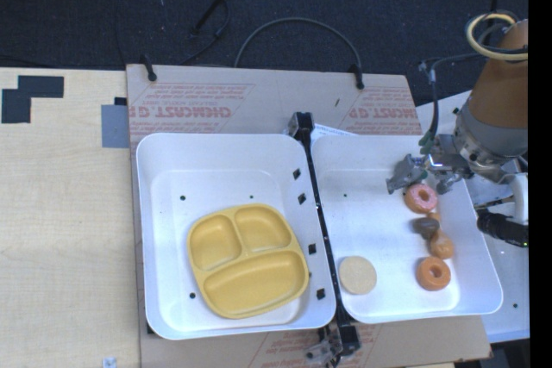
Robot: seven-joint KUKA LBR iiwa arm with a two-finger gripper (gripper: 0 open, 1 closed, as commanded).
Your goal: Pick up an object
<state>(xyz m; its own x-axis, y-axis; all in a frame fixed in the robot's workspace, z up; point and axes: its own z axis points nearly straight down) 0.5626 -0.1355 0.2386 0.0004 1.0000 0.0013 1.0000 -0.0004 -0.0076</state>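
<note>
Arm (500, 90) reaches in from the right, wrist low over the far right corner of the right bin (379, 159). The tool (420, 171) sits just above a pink frosted doughnut (422, 199), which lies close to the bin's right wall; whether the tool touches it cannot be told, and nothing shows between its parts, so no grip is claimed and its open-or-closed state cannot be told from this slant. Below the pink doughnut, in a loose line down the right side: a small dark lump (425, 227), a small orange-brown piece (442, 246) just beside it, then an orange ring doughnut (433, 274). A pale round cookie (357, 275) lies apart, near the divider at the bin's near edge. The left bin (164, 185) carries a yellow divided plate (248, 259), set at a slant. Both bins rest on cardboard on the desk (60, 228). Judgement: the pink doughnut is the likely target, being nearest the tool. Its place near the wall and crowded neighbours below may leave little room for a clean approach; a miss or nudge seems possible.
</note>
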